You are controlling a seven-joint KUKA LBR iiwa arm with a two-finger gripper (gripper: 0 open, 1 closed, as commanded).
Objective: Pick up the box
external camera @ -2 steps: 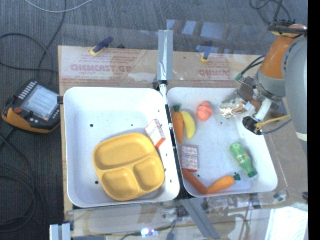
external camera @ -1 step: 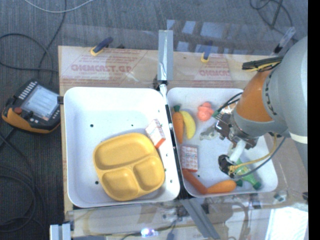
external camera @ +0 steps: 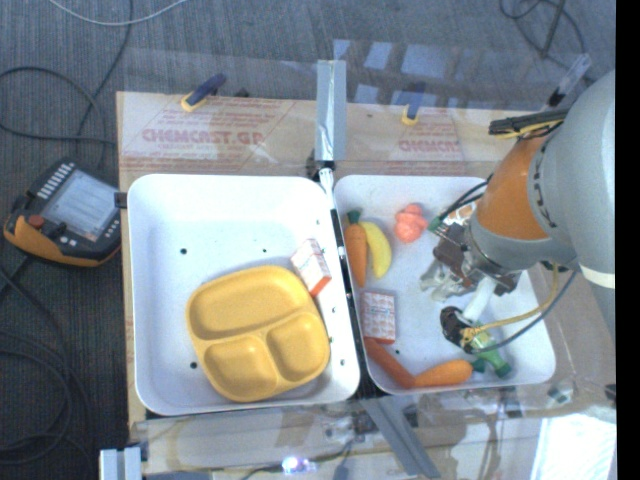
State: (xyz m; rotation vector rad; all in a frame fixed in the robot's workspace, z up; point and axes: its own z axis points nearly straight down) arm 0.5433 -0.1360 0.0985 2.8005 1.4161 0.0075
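Observation:
A small white and red box (external camera: 378,315) lies flat on the floor of the right bin (external camera: 520,363), near its left wall. A second small white and red box (external camera: 312,264) lies in the left bin (external camera: 160,228), leaning against the yellow plate's upper right edge. My gripper (external camera: 443,276) hangs over the middle of the right bin, to the right of the first box and apart from it. Nothing shows in its grasp.
A yellow divided plate (external camera: 258,330) takes up the left bin's lower half. In the right bin lie a carrot (external camera: 356,253), a banana (external camera: 377,249), a pink fruit (external camera: 409,223) and two more carrots (external camera: 440,373) along the front wall. A teach pendant (external camera: 65,213) sits off the bench, left.

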